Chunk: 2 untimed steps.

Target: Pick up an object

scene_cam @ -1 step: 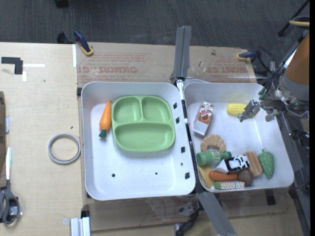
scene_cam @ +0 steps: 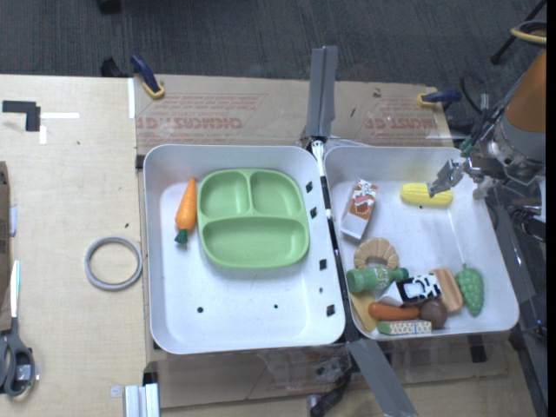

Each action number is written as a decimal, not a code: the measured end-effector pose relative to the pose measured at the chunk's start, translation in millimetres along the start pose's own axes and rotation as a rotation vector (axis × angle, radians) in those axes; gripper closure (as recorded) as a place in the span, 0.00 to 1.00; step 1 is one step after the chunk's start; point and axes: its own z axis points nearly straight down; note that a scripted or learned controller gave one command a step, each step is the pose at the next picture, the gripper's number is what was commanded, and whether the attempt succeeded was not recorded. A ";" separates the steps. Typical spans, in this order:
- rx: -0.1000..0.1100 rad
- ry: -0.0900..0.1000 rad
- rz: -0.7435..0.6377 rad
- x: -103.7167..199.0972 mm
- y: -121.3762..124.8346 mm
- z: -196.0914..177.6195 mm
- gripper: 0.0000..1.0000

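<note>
Over the right bin (scene_cam: pixel 486 320) the claw (scene_cam: pixel 450 177) is poised at the far right corner, just beside the right end of a yellow corn cob (scene_cam: pixel 426 195); whether it is open or closed cannot be told, and nothing is seen held in it. The corn lies apart from the other toys, near the bin's far wall, so it is judged the likeliest thing to be picked. A small carton (scene_cam: pixel 360 208) is set near its left. Toward the near wall a crowded heap is found: a round biscuit (scene_cam: pixel 376 254), a green bottle (scene_cam: pixel 375 278), a green bumpy fruit (scene_cam: pixel 470 288) and more, touching one another. Inside the left bin (scene_cam: pixel 243 320) a green divided plate (scene_cam: pixel 253 216) is laid, with a carrot (scene_cam: pixel 185 208) touching its left edge. On the counter (scene_cam: pixel 61 181) a ring of tape (scene_cam: pixel 113 261) is left well apart
</note>
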 end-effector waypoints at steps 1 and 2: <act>0.002 0.013 0.117 11.4 -21.3 61.8 0.00; -0.003 0.000 0.129 14.4 39.3 -3.0 0.00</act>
